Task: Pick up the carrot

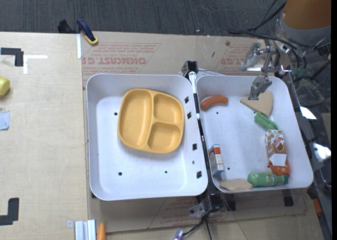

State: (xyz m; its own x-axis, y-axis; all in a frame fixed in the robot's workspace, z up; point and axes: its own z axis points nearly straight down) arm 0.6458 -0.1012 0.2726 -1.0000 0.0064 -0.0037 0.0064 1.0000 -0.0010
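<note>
Gripper [259,87] over right bin [295,128] far edge, grip state unclear, carrot [214,101] nearby to its left.

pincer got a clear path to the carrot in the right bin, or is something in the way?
Probably yes. The carrot lies bare on the floor of the right bin, apart from the other items and near the divider wall. The pincer hangs above the tan wedge to its right. The divider may crowd a grasp.

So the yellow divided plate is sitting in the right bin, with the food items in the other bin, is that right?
Not quite. The camera view shows the yellow divided plate in the left bin; the food items, including the carrot, lie in the right bin.
</note>
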